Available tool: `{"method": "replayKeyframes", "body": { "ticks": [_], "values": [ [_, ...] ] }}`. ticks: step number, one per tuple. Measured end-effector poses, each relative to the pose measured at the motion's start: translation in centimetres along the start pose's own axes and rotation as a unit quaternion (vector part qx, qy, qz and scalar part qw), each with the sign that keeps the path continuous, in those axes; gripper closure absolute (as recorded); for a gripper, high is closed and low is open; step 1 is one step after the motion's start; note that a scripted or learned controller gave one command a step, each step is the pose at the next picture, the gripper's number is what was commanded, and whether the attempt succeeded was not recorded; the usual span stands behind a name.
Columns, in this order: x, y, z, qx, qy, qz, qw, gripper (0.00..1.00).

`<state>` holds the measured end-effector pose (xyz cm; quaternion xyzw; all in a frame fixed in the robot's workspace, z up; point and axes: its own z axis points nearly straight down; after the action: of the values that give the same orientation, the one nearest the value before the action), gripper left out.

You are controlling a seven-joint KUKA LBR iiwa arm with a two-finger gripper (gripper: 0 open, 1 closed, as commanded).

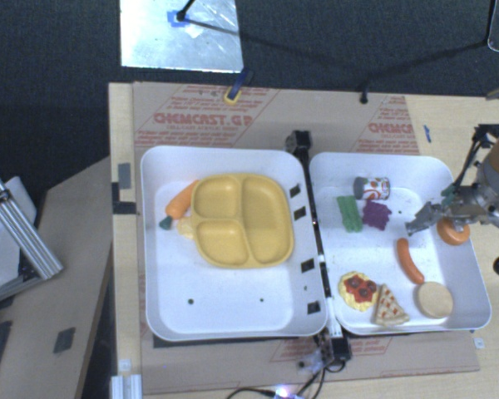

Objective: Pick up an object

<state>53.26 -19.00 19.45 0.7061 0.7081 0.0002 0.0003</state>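
In the left bin (pixel 162 306) a carrot (pixel 180 199) lay against a yellow divided plate (pixel 237 220). In the right bin (pixel 474 302) sat a green block (pixel 348 213), a purple piece (pixel 376 215) and a small can (pixel 372 188) toward the back, with a sausage (pixel 410 261) in the middle and a spaghetti plate (pixel 358 290), pizza slice (pixel 389 306) and bread roll (pixel 433 298) near the front. The claw (pixel 424 218) hung over the right bin just above the sausage; whether it was released or clenched could not be told. An orange ring (pixel 454 233) lay beside it.

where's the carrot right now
The carrot lies in the left bin, against the upper left edge of the yellow tray.
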Motion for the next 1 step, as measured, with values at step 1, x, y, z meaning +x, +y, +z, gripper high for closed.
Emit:
{"method": "replayKeyframes", "body": {
  "ticks": [1],
  "values": [
    [0.14,-0.72,4.47,0.002,0.001,0.001,1.0000,0.00]
  ]
}}
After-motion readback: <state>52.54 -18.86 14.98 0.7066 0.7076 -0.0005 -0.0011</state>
